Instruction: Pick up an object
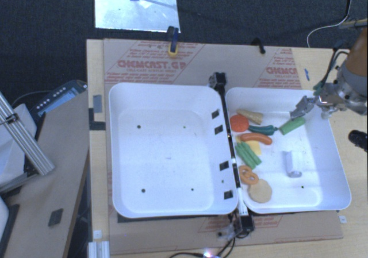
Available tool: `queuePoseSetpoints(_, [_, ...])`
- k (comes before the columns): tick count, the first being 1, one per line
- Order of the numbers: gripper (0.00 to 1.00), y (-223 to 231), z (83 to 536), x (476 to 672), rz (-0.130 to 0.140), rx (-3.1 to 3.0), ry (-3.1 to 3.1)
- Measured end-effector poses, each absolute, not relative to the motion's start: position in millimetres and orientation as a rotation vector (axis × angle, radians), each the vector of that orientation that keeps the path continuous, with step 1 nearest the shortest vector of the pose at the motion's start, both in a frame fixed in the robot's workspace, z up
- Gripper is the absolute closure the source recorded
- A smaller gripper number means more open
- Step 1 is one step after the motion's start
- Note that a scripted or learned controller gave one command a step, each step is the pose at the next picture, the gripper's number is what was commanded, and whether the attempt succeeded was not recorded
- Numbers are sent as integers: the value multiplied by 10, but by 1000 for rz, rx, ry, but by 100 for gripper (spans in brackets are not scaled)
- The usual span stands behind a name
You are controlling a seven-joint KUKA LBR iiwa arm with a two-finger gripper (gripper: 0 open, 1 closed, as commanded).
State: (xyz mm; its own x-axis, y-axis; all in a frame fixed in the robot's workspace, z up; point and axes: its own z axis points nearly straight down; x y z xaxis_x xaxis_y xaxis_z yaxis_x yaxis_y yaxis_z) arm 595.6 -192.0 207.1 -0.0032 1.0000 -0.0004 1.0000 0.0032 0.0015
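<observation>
The right bin (328, 153) holds several toy foods. At its left side are a red tomato (239, 122), a tan piece (250, 116), a dark green pod (262, 130), a red sausage (255, 138), a light green bundle (249, 154), an orange ring (249, 176) and a round tan biscuit (260, 191). A grey cylinder (292, 163) lies alone in the bin's middle. A light green stick (292, 125) lies tilted near the bin's far side. My gripper (300, 110) hangs right at the stick's upper right end, reaching in from the right.
The left bin (167, 153) sits beside the right one, with black clips (221, 130) along the shared wall. A yellow and blue clamp (172, 41) stands at the bench's far edge. A cable (328, 27) loops behind the arm.
</observation>
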Motion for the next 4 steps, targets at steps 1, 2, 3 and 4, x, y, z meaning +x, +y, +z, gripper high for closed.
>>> queuePoseSetpoints(1, [0, -1372, 940, 6226, 1, 2213, 2235])
queuePoseSetpoints(2, [0, -1015, 850, 6710, 3, 2210, 2231])
queuePoseSetpoints(3, [0, -1425, 844, 6080, -4, 2226, 2220])
queuePoseSetpoints(4, [100, -1398, 960, 6120, 4, 2215, 2222])
